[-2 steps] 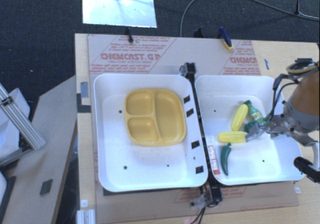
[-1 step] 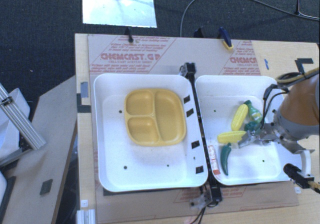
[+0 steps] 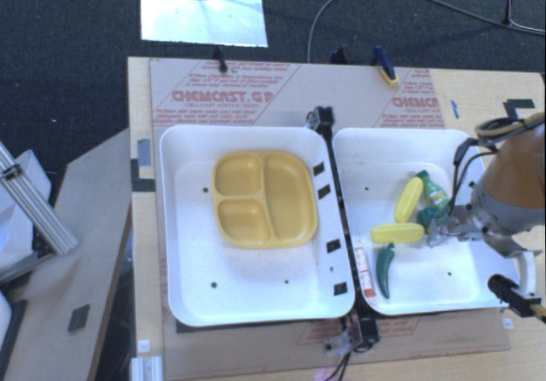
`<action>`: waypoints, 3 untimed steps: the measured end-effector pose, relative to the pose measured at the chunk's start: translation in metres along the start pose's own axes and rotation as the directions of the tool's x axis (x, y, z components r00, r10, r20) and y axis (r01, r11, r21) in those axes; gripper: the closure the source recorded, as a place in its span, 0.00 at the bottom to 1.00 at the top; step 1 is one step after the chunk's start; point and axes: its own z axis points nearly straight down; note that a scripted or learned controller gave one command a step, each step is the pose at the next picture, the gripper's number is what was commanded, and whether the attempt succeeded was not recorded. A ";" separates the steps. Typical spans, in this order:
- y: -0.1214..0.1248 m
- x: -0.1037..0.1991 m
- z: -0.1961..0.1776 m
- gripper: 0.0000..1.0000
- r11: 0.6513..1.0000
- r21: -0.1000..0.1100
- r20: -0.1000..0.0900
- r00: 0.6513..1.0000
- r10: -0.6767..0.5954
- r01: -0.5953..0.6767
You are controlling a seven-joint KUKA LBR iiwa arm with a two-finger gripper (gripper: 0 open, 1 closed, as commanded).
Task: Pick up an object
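Note:
In the right bin (image 3: 367,158) lie two yellow corn cobs, one upright (image 3: 409,198) and one lying flat (image 3: 397,233), a green bottle-like toy (image 3: 432,193), and a dark green pepper (image 3: 385,267). My gripper (image 3: 432,232) reaches in from the right and sits low in the bin, right beside the flat corn cob's right end and below the green toy. The arm's orange band (image 3: 516,177) hangs above it.
The left bin (image 3: 188,285) holds a yellow divided plate (image 3: 263,199). A small red-and-white item (image 3: 363,271) lies against the divider between the bins. Cables run across the board behind the bins.

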 end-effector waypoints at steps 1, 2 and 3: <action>-0.002 0.004 -0.062 1.00 1.000 -0.003 0.000 1.000 -0.002 0.002; 0.009 0.000 -0.112 1.00 1.000 -0.004 0.001 1.000 -0.003 0.003; 0.010 0.000 -0.126 1.00 1.000 -0.001 0.000 1.000 -0.003 0.003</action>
